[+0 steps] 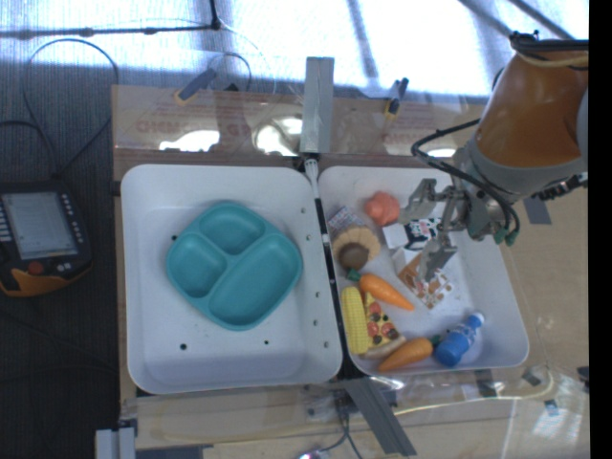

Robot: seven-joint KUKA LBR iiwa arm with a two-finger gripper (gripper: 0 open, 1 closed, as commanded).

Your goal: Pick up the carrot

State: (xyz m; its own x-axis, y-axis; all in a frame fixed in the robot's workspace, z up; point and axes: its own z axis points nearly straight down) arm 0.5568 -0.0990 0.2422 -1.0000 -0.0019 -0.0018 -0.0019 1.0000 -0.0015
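Wooden surface (143, 122) carrying two shallow white bins side by side. Left white bin (153, 352) holding a teal three-compartment plastic plate (234, 266) at its centre. Right white bin (507, 338) crowded with toy food. Grey arm with orange band (531, 103) reaching in from 3 o'clock, wrist bent down over the right bin's upper half. Two-finger pincer (432, 229) spread open, nothing between its fingers, poised at about 1 o'clock from the smooth orange toy carrot (387, 292) and near it. Carrot lying slanted at the right bin's centre-left. Yellow corn cob (353, 319) just beside at its 7 o'clock; pizza slice (383, 330) at 6; brown round cookie (354, 250) at 11. Second orange carrot-like piece (405, 354) at 5 o'clock, touching a blue bottle (459, 341). Orange-pink round fruit (382, 207) at 12. Small printed carton (425, 282) just beside the carrot's tip at 2 o'clock, under the pincer.
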